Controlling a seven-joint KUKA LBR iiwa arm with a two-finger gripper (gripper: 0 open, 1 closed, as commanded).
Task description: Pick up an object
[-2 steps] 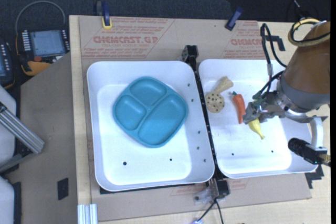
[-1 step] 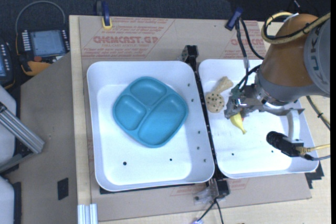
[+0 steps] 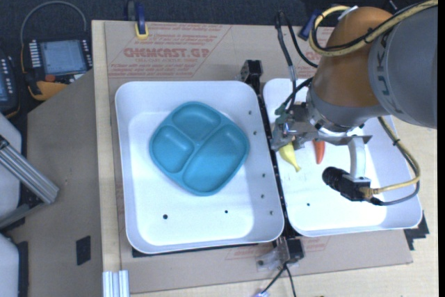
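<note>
We see the gripper point(image 3: 300, 142) low over the right bin point(image 3: 348, 219), near its left wall, with a yellow object point(image 3: 290, 157) and an orange one point(image 3: 319, 151) just below it (whether its claw grips either, we cannot tell), while a blue divided plate point(image 3: 199, 147) lies in the left bin point(image 3: 201, 222).

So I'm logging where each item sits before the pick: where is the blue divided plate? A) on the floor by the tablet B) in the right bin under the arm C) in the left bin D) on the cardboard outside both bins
C: the blue divided plate lies flat inside the left bin, while the arm's gripper is over the right bin.
</note>
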